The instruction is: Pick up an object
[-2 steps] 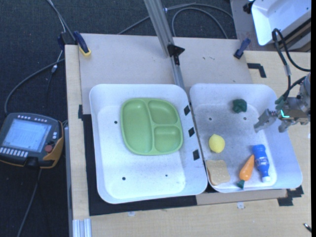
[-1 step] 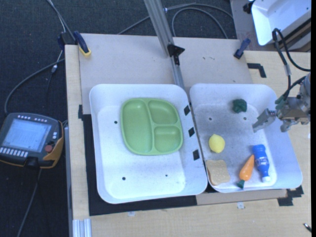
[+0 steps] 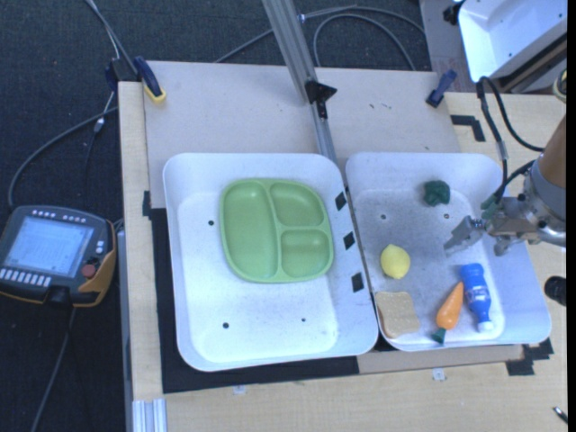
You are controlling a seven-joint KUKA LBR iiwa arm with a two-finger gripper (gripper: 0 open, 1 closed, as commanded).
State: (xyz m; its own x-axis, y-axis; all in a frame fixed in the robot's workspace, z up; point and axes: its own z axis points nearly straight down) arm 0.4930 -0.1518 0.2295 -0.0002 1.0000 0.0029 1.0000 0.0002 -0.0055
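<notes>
The right bin (image 3: 378, 196) holds a yellow lemon (image 3: 394, 261), a tan slice of bread (image 3: 397, 312), an orange carrot (image 3: 450, 306), a blue and white bottle (image 3: 475, 295) and a small dark green lump (image 3: 436, 192). My gripper (image 3: 480, 236) hangs over the right side of this bin, just above the blue bottle and to the right of the lemon. It is open, with nothing between its fingers (image 3: 460, 235).
In the left bin (image 3: 193, 268) lies a green divided plate (image 3: 274, 229). A metal pole (image 3: 297, 43) slants down to the gap between the bins. A teach pendant (image 3: 49, 255) lies on the floor at the left. Cables (image 3: 493, 120) hang near the arm.
</notes>
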